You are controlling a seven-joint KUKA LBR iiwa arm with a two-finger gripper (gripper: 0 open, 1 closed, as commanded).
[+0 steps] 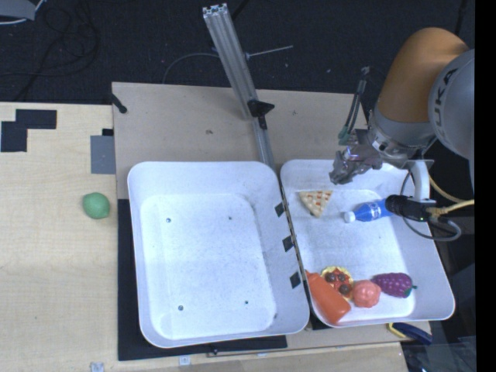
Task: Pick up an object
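Observation:
The right bin (418, 304) holds a pizza slice (315, 201) near its far left, a blue bottle (369, 211) lying on its side in the middle, and an orange carrot (328, 301), a small round fruit tart (336, 276), a red tomato (366, 294) and purple grapes (394, 284) along its near edge. My gripper (342, 173) hangs over the far part of this bin, just right of and above the pizza slice. Nothing shows between its fingertips.
The left bin (201, 254) lies beside the right one, with black clips along their shared edge. A green ball (97, 205) rests on the bench at the far left. A metal rail (236, 64) slants up behind the bins.

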